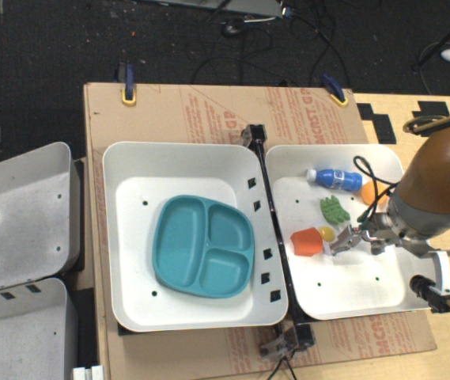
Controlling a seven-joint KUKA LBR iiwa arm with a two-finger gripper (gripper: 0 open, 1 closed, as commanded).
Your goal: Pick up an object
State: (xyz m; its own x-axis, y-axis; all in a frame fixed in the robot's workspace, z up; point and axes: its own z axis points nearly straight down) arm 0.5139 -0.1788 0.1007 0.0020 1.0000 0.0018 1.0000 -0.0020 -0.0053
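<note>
The right bin holds a blue bottle with a white cap, a green toy, a red-orange block, a small yellow piece and an orange object partly behind the arm. My gripper is low in this bin, just right of the red-orange block and below the green toy. Nothing shows between its fingers. The arm's orange band hangs over the bin's right side.
The left bin holds a teal divided plate. A black divider runs between the bins. Both rest on a cardboard sheet held by clamps. White trays lie off to the left.
</note>
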